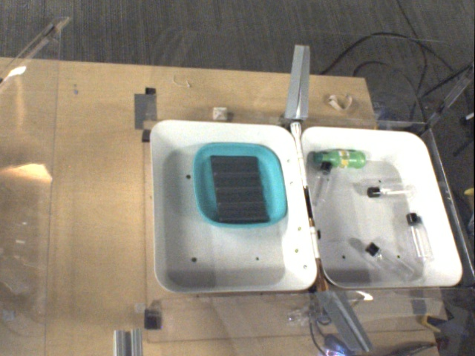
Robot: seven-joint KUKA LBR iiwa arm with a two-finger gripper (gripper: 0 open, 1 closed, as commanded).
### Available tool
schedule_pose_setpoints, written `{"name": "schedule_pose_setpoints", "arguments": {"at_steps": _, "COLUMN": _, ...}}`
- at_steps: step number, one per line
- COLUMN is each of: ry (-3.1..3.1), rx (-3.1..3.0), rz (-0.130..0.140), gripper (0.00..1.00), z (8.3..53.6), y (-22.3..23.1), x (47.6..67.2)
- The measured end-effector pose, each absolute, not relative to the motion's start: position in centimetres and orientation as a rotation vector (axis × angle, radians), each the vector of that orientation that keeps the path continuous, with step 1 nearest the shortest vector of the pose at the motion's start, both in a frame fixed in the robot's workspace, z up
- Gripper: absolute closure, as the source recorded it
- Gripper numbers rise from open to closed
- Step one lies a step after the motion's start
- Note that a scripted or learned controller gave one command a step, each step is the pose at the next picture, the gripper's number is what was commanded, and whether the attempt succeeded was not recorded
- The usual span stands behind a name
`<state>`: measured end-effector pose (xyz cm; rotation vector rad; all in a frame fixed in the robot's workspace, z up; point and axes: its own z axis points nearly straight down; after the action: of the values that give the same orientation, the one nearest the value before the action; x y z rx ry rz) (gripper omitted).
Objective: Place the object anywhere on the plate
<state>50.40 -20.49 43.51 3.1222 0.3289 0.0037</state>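
Wooden bench (82,221), grey carpet (185,13) behind, two white bins (171,265).

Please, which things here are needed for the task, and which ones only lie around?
Belong to the job:
- teal plate in the left bin
- green bottle or one of the clear vials in the right bin

Just lying about:
- dark ridged insert on the plate
- metal divider post
- cables

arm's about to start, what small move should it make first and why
Probably reach into the right bin and come down over the green bottle. It lies on its side near that bin's top left corner, apart from the clear vials, so it looks the easiest pick. The teal plate sits in the left bin.
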Motion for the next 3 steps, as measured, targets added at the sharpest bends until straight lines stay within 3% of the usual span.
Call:
{"name": "schedule_pose_setpoints", "arguments": {"at_steps": 1, "ry": 0.322, "rx": 3.124, "rz": 0.001, "gripper": 0.00, "z": 37.9, "y": -20.5, "x": 48.8}}
{"name": "schedule_pose_setpoints", "arguments": {"at_steps": 2, "ry": 0.321, "rx": 3.124, "rz": 0.004, "gripper": 0.00, "z": 35.9, "y": -20.6, "x": 48.8}}
{"name": "schedule_pose_setpoints", "arguments": {"at_steps": 3, "ry": 0.325, "rx": 3.124, "rz": 0.004, "gripper": 0.00, "z": 38.4, "y": -20.5, "x": 48.8}}
